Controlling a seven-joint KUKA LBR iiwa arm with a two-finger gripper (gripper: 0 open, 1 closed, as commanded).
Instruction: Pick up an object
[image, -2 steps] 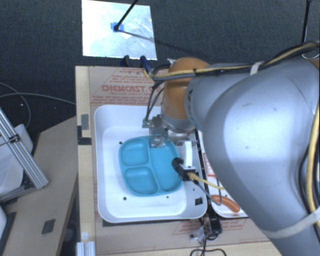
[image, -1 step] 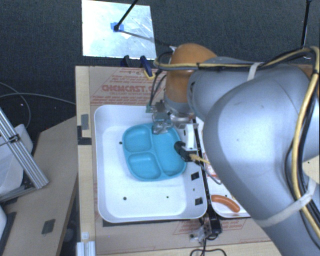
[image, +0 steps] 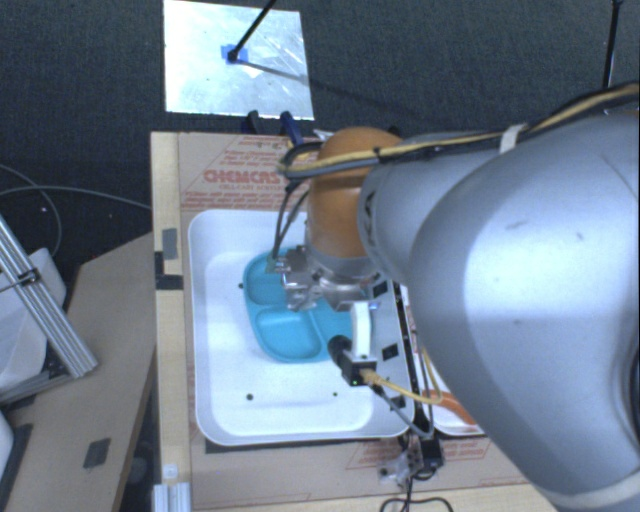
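— Where is the blue tray (image: 282, 325) found?
— It is seen lying in the white bin (image: 225, 400), left of centre.
— And the end effector (image: 305, 292)?
— It is positioned directly over the tray; its state cannot be told.

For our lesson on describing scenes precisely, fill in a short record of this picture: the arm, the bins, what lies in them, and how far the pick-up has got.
arm: grey, orange band, reaching in from the right over the left bin
left bin: white, shallow
object in left bin: blue divided tray, partly hidden under the wrist
gripper: low over the blue divided tray; grasp hidden
right bin: mostly covered by the arm; something orange at its near edge
pick-up: not confirmed
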